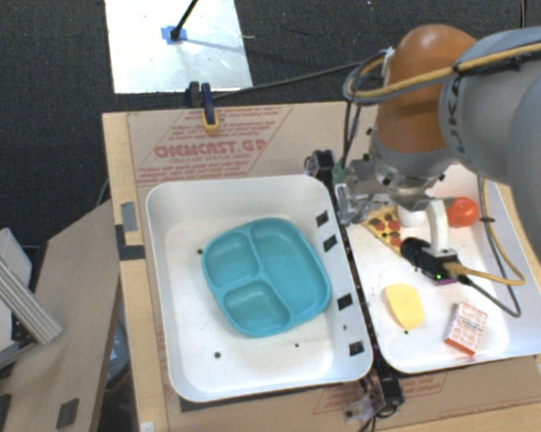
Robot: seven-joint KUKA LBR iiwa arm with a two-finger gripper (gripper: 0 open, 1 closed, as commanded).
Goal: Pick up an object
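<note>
— Four things share the right bin (512, 335) with my pincer (371, 203): a pizza slice (384, 228) just beside it, an orange ball (462, 210) near, a yellow piece (405, 306) and a red-white box (466, 327) farther off.
— Open or closed?
— I cannot tell; my wrist (415, 141) covers it. A teal tray (266, 276) lies across the wall, in the left bin (181, 265).

Pizza slice (384, 226) partly hidden under gripper (368, 204); arm (514, 95) cut by right edge.
</note>
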